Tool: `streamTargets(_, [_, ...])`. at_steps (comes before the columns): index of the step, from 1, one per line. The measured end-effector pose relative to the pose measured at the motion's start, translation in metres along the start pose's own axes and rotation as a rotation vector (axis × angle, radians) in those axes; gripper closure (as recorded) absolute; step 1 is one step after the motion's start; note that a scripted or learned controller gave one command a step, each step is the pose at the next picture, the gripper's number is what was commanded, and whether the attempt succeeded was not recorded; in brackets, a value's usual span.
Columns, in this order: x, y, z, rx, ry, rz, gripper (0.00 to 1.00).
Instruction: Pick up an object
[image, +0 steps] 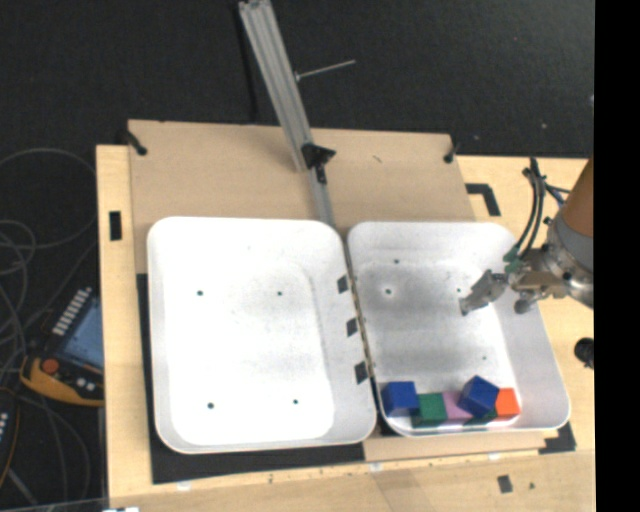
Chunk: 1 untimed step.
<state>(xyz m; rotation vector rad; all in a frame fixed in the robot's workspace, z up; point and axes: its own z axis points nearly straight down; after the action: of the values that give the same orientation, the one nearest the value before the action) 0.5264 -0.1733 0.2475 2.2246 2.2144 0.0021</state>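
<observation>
Camera view: a tan bench (400, 165) on dark floor bears two white bins. The right bin (430, 250) holds small blocks (452, 400) along its lower edge: blue, green, pink, orange. The gripper (484, 293) hovers at right of frame above that bin, apart from the blocks; how wide it gapes cannot be told.

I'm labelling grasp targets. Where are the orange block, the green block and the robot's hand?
orange block (508, 402): camera view, its top face.
green block (431, 407): camera view, its top face.
hand (484, 292): camera view, at its finger end over the right bin.
</observation>
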Motion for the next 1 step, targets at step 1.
streamTargets(1, [0.0324,-0.0224,-0.0742,-0.006,-0.001,-0.01,0.0])
